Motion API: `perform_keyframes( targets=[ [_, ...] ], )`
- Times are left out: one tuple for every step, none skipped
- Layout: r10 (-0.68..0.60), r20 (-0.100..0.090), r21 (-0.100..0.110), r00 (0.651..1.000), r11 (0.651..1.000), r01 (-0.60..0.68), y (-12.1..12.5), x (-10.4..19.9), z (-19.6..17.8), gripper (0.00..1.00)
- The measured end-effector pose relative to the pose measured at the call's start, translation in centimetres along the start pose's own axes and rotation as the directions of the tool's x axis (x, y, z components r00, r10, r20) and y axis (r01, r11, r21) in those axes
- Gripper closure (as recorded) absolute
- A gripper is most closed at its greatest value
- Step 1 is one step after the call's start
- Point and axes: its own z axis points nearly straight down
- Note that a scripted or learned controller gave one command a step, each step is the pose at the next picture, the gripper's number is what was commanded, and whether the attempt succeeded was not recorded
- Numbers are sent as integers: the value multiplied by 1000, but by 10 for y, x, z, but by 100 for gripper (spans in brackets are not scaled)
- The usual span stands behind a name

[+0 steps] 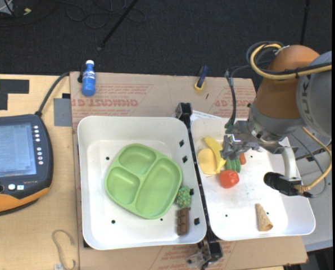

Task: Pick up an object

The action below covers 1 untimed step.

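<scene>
My claw (232, 149) hangs low over the right bin (302, 221), right of centre frame, above the yellow (208, 161), green (233, 164) and red toy food (229, 178). I cannot tell its opening from here. I'm probably mid-reach; next comes a clean closing on one piece.

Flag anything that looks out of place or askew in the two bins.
Nothing looks spilled or broken. The green divided plate sits skewed in the left bin, with a chocolate bar and green cluster off the plate, beside it. In the right bin, toy food crowds beneath the gripper.
</scene>
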Motion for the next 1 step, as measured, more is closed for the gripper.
perform_keyframes(
  targets=[
    [0, -1, -1, 1000, 1000, 0, -3, 0, -5, 100]
  ],
)
